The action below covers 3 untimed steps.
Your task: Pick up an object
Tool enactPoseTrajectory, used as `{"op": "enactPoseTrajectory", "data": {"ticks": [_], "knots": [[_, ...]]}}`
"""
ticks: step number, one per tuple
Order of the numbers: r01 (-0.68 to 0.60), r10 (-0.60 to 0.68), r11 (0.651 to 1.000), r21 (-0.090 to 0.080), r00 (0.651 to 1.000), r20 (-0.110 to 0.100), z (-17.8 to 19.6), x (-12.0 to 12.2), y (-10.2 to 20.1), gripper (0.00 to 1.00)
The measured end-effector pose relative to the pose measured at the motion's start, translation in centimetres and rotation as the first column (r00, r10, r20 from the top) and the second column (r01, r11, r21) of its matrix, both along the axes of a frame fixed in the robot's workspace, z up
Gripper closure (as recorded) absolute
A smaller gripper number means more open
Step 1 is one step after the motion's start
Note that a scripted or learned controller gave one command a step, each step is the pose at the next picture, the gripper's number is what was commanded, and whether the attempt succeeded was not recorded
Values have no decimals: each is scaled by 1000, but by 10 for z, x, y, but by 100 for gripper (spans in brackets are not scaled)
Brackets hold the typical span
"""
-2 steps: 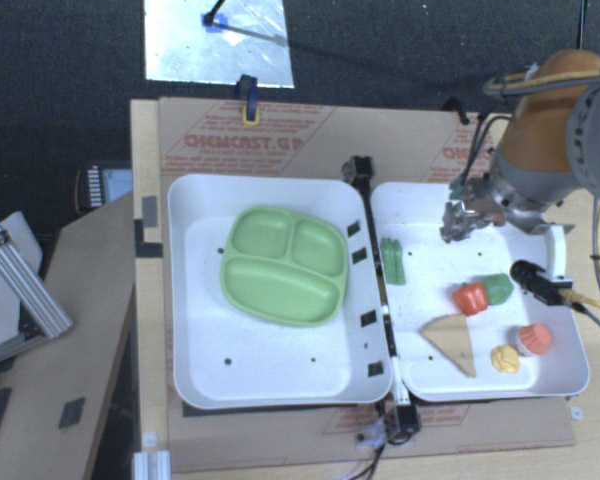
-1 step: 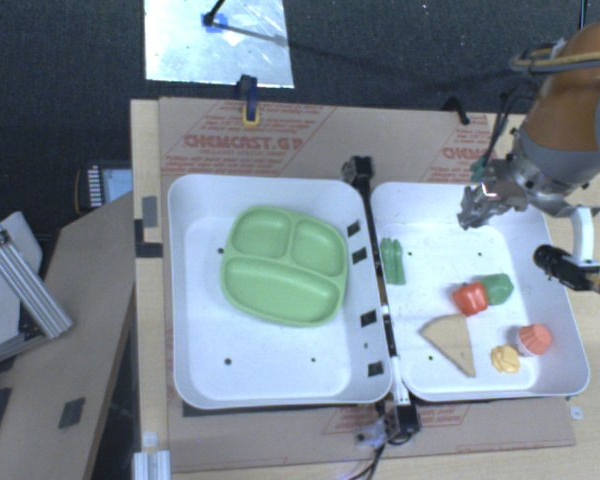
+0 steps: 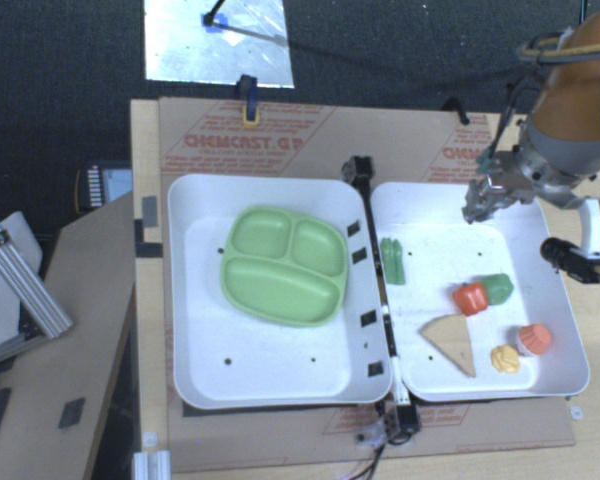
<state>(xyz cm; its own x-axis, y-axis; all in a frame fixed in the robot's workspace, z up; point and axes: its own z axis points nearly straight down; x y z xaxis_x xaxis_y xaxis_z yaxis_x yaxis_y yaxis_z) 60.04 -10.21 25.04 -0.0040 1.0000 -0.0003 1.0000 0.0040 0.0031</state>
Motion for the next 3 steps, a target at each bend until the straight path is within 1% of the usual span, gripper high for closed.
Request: {"op": "enactPoseTrajectory", "data": {"ticks": [1,2,3], "knots": [[-5,5,1000,1,1000,-1,4,-3,58,100],[-5,5,1000,1,1000,-2,-5,-3,116,100],[-3,3,1000,1,1000,-2,-21,-17,166,100]]}}
